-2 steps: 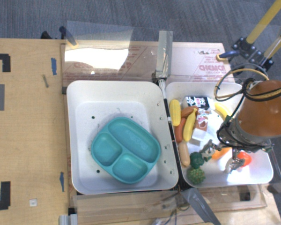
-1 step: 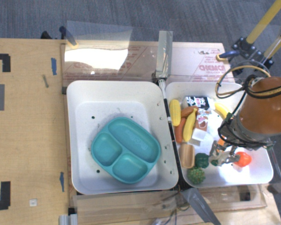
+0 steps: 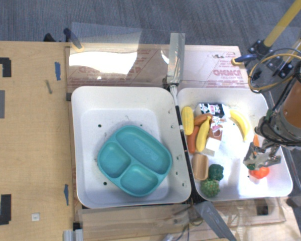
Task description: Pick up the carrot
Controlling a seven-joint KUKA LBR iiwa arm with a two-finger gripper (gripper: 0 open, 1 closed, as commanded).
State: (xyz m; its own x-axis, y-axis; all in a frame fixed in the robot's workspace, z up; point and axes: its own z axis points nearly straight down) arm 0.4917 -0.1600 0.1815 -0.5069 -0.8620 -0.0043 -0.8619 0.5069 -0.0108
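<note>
Camera view: gripper [image 3: 261, 159] (over tomato [image 3: 260, 172])

Left bin [image 3: 85, 134]: holds a teal divided plate [image 3: 134, 159]
Right bin [image 3: 278, 185]: corn [image 3: 187, 120], banana [image 3: 240, 123], carrot [image 3: 192, 141], broccoli [image 3: 210, 187] crowd its left side; milk carton [image 3: 211, 109] near the top
Gripper [image 3: 261, 160]: over the right bin's right side, just above a red-orange item [image 3: 260, 172]

Tabletop [image 3: 25, 134], tan with black corner marks, carrying two white bins side by side: left bin [image 3: 85, 104], right bin [image 3: 278, 185].
</note>
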